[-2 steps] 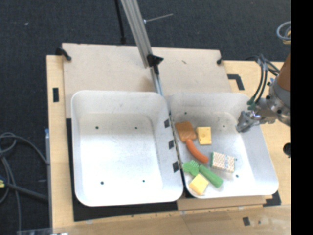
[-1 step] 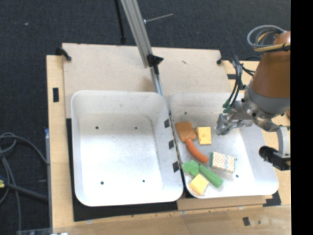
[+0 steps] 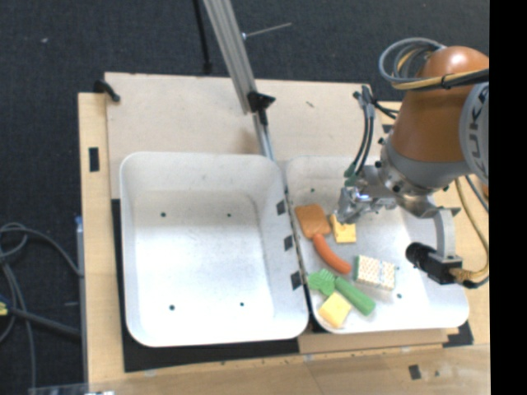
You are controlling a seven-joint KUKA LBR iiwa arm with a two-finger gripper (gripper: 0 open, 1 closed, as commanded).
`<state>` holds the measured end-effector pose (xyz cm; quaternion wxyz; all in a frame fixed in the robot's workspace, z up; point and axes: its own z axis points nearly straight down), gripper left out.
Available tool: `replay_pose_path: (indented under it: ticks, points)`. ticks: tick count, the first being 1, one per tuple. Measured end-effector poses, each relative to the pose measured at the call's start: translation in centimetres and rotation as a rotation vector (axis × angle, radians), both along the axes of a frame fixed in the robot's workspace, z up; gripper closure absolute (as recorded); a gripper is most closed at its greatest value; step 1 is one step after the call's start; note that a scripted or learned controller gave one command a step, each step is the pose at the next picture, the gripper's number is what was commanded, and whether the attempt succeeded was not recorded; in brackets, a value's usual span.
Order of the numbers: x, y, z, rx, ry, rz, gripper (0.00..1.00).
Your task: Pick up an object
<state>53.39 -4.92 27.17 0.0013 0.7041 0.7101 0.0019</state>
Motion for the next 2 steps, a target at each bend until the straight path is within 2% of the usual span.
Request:
replay_pose_path:
  ticks: [2]
  points:
    - [1.1, 10.0, -2.8, 0.0, 0.005, -0.002, 1.0]
